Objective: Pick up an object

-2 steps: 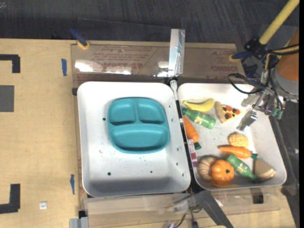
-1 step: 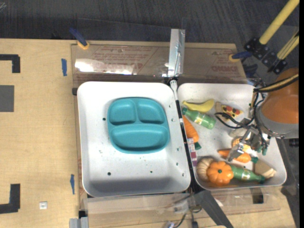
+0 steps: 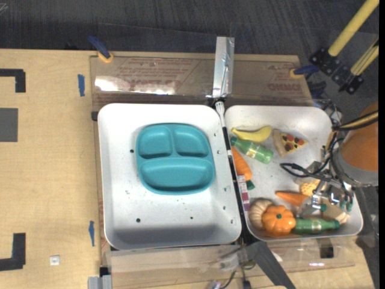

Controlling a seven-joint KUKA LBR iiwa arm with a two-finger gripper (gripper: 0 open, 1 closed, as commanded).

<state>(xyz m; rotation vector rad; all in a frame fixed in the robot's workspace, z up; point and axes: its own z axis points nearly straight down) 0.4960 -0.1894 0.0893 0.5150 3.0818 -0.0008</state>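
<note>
Two white bins on the desk point(image 3: 48, 161), left one point(image 3: 114, 221) bearing a teal plate point(image 3: 174, 158), right one point(image 3: 319, 116) heaped with toy food for picking, tool point(image 3: 328, 197) low over a carrot point(image 3: 292, 197) beside the pumpkin point(image 3: 278, 220), grip state impossible to tell.

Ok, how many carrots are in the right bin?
2: one carrot along the bin's left wall under the green bottle, another carrot lying just above the pumpkin. The gripper may hide more.

We see a teal plate point(image 3: 175, 158) in the left bin point(image 3: 114, 209); toy foods fill the right bin point(image 3: 313, 116), the gripper point(image 3: 322, 198) among them.
</note>
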